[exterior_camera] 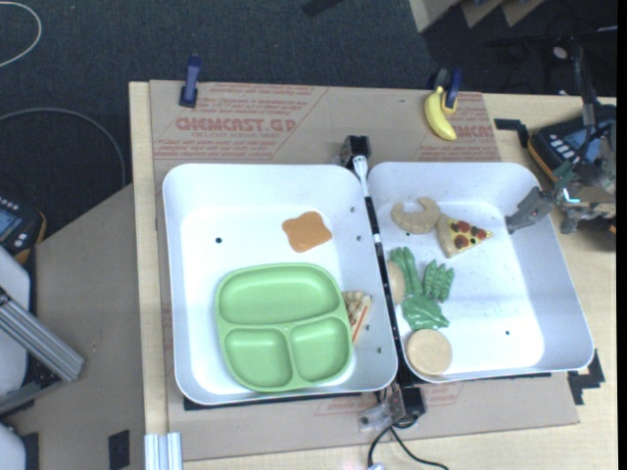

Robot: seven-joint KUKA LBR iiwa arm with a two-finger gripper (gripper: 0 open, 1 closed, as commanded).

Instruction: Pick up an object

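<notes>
Reaches in from the far right edge, gripper [534, 209] poking leftward and sitting low at the right side of the scene. Just one grey finger [524, 211] clear enough to make out, angled down and left. Rest of the wrist kinda blurry, tangled with cables, so finger spacing hard to call.

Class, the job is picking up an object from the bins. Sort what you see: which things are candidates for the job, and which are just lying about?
Job:
gripper
pizza slice
tan bagel piece
green vegetables
round cracker
orange piece
green divided plate

Lying about:
banana on the board
blue clamp
</notes>
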